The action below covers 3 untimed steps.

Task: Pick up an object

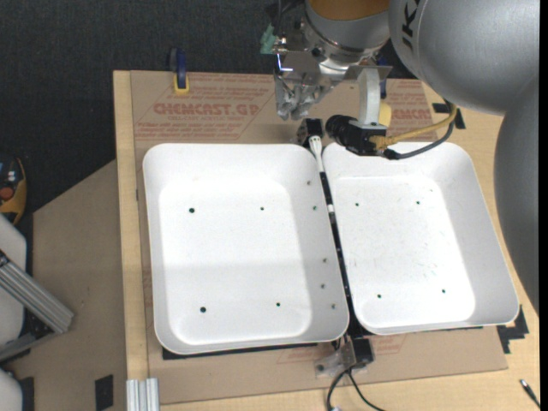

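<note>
Camera view: fingers [295,103] above tabletop [223,101] behind bins [163,229]; apart or together, cannot tell. No object to judge handling.

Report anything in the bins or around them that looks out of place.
Nothing looks spilled or damaged. The odd part: the end effector sits beyond the bins' far edge, over the brown board, not over either white bin.

A brown board [218,110] printed with red lettering covers the desk, held at its far edge by a blue and yellow clamp [180,69]. Behind it lies dark, speckled carpet [103,24]. At the near left, a pale aluminium rail [34,298] angles across under even light.
</note>
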Available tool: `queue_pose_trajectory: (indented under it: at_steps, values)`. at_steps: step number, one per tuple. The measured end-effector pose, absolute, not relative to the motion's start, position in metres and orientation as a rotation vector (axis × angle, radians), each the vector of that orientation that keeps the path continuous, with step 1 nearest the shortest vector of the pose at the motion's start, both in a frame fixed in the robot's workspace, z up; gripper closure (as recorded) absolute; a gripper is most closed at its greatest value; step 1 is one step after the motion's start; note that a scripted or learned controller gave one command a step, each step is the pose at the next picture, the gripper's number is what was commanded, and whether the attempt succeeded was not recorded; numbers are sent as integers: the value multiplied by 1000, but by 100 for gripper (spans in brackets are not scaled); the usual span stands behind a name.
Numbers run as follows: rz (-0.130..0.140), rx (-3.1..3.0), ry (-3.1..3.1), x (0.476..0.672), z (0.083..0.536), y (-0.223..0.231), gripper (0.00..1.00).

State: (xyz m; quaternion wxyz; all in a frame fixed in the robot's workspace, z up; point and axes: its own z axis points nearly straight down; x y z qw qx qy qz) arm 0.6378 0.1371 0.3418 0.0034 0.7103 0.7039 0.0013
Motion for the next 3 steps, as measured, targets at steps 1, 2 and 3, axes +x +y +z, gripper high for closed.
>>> queue_pose_trajectory:
  at_steps: [1, 2, 3]
  values:
    - [-11, 2223, 2227, 666, 255, 169, 100]
    - [11, 2221, 2212, 668, 335, 125, 100]
    - [4, 2224, 2212, 667, 354, 58, 100]
